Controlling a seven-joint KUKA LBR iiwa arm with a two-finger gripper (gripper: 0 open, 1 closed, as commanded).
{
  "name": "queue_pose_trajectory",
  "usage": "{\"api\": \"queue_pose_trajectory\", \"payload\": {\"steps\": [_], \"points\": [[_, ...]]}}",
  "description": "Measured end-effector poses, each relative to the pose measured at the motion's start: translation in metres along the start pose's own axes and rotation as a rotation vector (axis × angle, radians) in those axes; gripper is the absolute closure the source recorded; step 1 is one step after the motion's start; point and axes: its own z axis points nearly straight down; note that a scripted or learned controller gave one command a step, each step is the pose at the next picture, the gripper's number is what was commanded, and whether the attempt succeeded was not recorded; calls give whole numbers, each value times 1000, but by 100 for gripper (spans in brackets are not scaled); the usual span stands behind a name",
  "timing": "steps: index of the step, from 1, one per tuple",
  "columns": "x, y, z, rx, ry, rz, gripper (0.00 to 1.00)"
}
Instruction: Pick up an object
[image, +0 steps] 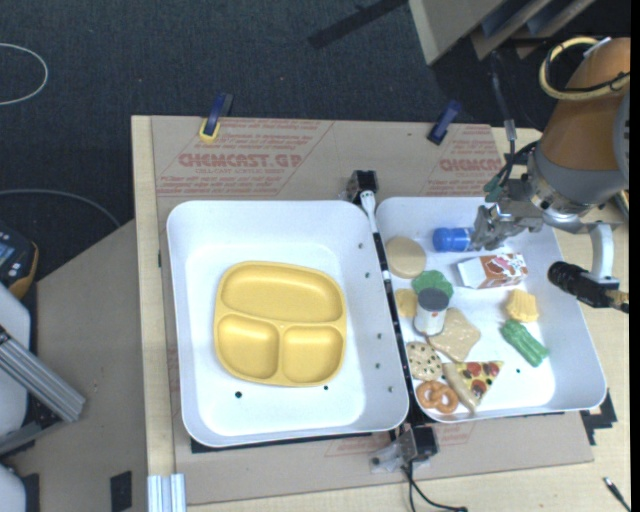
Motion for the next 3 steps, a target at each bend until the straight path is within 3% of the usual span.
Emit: {"api": "queue_pose_trajectory", "payload": {"steps": [1,3], "points": [[0,1,-20,1,0,0,100],[88,-58,-7,11,3,-1,100]]}}
